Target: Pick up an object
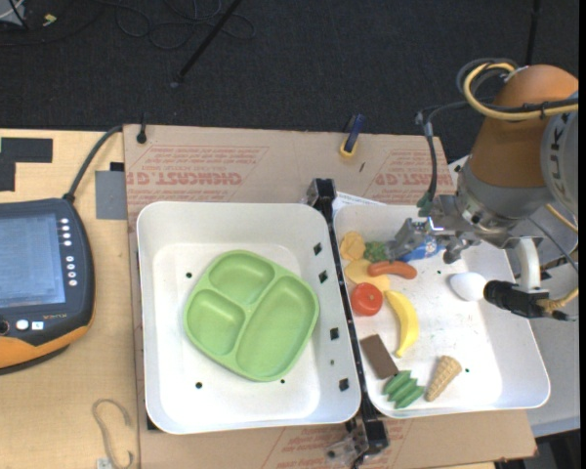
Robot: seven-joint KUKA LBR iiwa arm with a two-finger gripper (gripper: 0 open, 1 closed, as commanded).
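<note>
The right bin [508, 360] holds several toy foods: a red tomato [367, 299], a yellow banana [404, 322], a brown bar [378, 356], green pea pods [402, 389], an ice cream cone [442, 377], a white egg [466, 285], an orange-red sausage shape [396, 270] and yellow pieces [353, 247]. My gripper [413, 235] hangs low over the bin's far side, just above the sausage shape and beside a small blue item [426, 249]. Nothing is visibly held.
The left bin [166, 262] holds a green divided plate [252, 313]. A black divider [334, 291] separates the bins. A control tablet [24, 272] lies on the bench at far left. The grey arm [513, 154] and its cables hang over the right bin's far right corner.
</note>
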